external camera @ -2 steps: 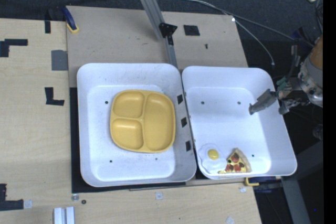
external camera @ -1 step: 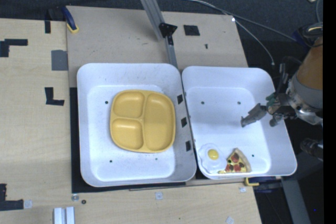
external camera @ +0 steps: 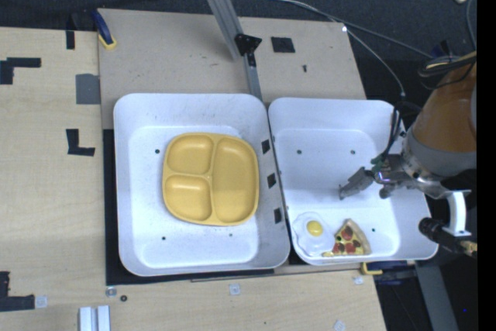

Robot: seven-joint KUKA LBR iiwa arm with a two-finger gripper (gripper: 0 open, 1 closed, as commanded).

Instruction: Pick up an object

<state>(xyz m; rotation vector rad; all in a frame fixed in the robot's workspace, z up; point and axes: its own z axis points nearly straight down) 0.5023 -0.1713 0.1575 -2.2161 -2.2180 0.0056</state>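
In the right bin (external camera: 333,124) a fried egg toy (external camera: 313,229) and a pizza slice toy (external camera: 350,239) lie side by side near the front edge. My gripper (external camera: 363,191) hovers over the middle right of this bin, behind and slightly above the pizza slice. Its fingers (external camera: 350,185) are spread open with nothing between them. The grey arm with its orange band (external camera: 449,116) comes in from the right.
A yellow divided plate (external camera: 211,178) lies in the middle of the left bin (external camera: 136,167). A metal rail (external camera: 221,0) runs from the top down to the gap between the bins. Cables cross the dark floor behind.
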